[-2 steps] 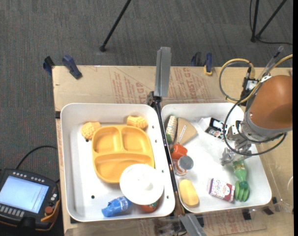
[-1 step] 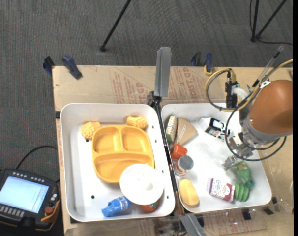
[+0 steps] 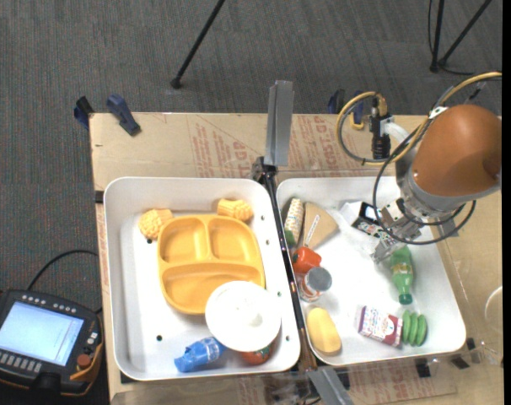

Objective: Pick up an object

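The gripper [image 3: 389, 241] hangs low over the right bin [image 3: 451, 298], just above the neck of a green plastic bottle [image 3: 401, 272] that lies on the bin floor pointing toward the near edge. The metal end of the tool sits right at the bottle's upper end, but whether it has hold of the bottle, and how far apart its jaws stand, I cannot tell; the wrist hides that. Above the tool rises the grey arm, with its smooth, rounded orange band [image 3: 458, 150] and looping cables.

Near the bottle, toward the bin's front corner, lie a small pink-and-white carton [image 3: 379, 323] and a ribbed green toy [image 3: 416, 329], just beside each other. Further left sit a glossy yellow oval piece [image 3: 324, 330], a small metal can [image 3: 315, 282], a red toy piece [image 3: 305, 259], a tan wedge [image 3: 318, 230] and a pale corn cob [image 3: 293, 217]. A crumpled white wrapper [image 3: 357, 213] lies close to the tool's left.

The left bin [image 3: 121, 251] holds a yellow sectioned plastic tray [image 3: 207, 256], a round white lid [image 3: 243, 315] overlapping its near corner, two knobbly yellow pieces [image 3: 154, 222] [image 3: 235, 208] at its far edge, and a blue crinkled item [image 3: 200, 354] in front.
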